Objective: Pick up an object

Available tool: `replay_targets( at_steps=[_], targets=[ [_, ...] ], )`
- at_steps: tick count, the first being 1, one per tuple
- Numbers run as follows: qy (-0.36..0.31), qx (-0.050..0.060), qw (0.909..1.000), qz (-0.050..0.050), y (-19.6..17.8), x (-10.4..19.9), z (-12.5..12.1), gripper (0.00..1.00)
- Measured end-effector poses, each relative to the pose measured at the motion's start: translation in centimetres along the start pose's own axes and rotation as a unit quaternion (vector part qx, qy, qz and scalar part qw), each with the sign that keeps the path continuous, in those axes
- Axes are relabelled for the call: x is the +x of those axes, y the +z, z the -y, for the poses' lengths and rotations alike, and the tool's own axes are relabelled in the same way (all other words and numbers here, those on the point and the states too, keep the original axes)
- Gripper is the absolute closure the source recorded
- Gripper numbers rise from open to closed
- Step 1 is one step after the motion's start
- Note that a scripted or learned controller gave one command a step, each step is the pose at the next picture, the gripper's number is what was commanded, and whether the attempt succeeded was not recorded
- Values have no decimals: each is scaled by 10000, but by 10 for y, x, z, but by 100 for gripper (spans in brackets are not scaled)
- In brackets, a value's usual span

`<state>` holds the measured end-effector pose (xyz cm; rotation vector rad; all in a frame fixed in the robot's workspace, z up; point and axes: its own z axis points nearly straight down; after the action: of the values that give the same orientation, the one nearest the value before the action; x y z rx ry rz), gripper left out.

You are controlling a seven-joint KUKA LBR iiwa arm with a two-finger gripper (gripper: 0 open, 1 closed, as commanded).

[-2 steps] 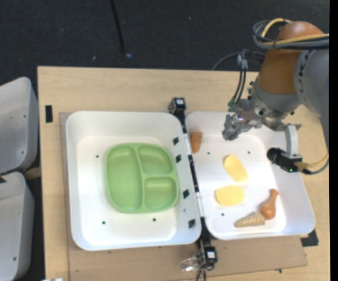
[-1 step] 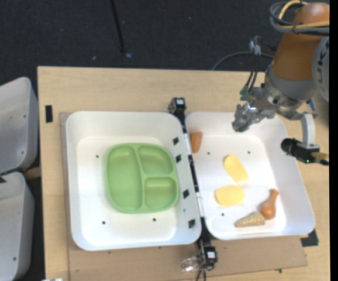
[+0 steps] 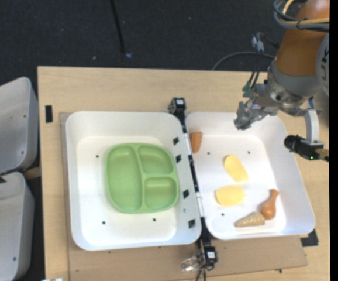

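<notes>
In the right bin (image 3: 286, 157) lie a small orange carrot-like piece (image 3: 196, 141) by the left wall, two yellow pieces (image 3: 235, 168) (image 3: 230, 195) in the middle, a brown drumstick (image 3: 269, 204) and a tan cone (image 3: 250, 220) near the front. My gripper (image 3: 244, 119) hangs over the bin's far edge, above and behind the upper yellow piece, with nothing seen between its fingers.
The left bin (image 3: 87, 157) holds a green divided plate (image 3: 141, 177). A black divider with clips (image 3: 188, 174) runs between the bins. A black fitting (image 3: 300, 145) juts over the right bin's right wall. Grey panels (image 3: 5, 133) stand at the far left.
</notes>
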<state>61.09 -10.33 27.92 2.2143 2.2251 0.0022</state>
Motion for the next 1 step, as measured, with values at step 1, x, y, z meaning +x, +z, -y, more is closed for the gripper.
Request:
replay_targets(
  at_steps=[1],
  targets=[
    [-2, 14, 10000, -7, -5, 50, 1, 100]
  ],
)
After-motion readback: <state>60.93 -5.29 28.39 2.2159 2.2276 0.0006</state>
